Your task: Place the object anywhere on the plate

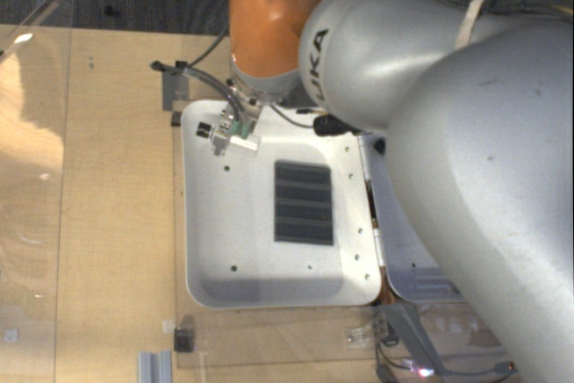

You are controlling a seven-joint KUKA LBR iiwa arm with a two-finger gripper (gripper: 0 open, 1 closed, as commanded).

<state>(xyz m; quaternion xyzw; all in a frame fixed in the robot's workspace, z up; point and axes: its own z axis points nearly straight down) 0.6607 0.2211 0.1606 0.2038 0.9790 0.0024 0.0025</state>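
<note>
The gripper (235,121) hangs over the upper left corner of the left bin (224,278), close to its top and left walls. Whether it is open or closed cannot be told. A dark ribbed slab (303,202) lies flat mid-bin, apart from the gripper, with bare white floor around it. The arm (430,103) reaches in from the right, covering most of the right bin (401,260).

Bright, soft focus; glare on bench (36,108).
</note>
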